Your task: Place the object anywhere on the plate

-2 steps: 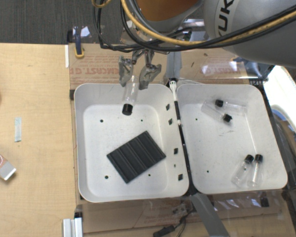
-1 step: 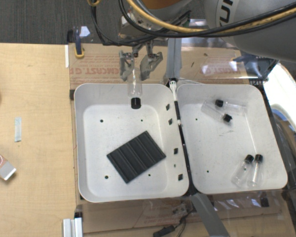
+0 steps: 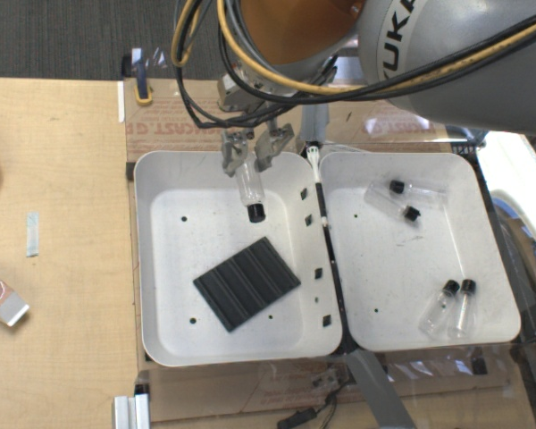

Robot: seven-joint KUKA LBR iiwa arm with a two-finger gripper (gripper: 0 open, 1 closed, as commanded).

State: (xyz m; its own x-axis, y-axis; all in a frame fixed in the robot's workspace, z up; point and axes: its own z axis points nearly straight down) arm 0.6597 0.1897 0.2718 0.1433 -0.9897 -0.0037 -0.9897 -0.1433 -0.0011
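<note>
Tan wooden surface (image 3: 62,329) carries two shallow white bins side by side, with dark flooring beyond its far edge.

Nearest the camera, in the left bin (image 3: 161,333), lies the plate (image 3: 247,282): a dark, ribbed, rectangular slab resting flat, its long axis running from about 8 o'clock to 2 o'clock. In the right bin (image 3: 482,329), two clear vials with black caps (image 3: 453,304) lie close together toward the near right corner.

Further back, the object (image 3: 250,193), a clear vial with a black cap, hangs between the fingers (image 3: 253,150). The fingers are closed narrowly on its upper end. The capped end points down and slightly toward the camera. Its long axis appears near upright, tilted a little.

Key relation: the plate lies at roughly 6 o'clock from the fingers, apart from the vial's cap, with bare bin floor between them. Judgement: the vial looks gripped but not yet over the plate; a short travel toward the camera, then a lowering, would be needed. A round vial could roll off the ribbed slab if released with its axis along the grooves' slope.

Two more capped vials (image 3: 402,199) lie at the far side of the right bin. At 9 o'clock, well apart on the surface, rests a small eraser-like block (image 3: 2,298).
</note>
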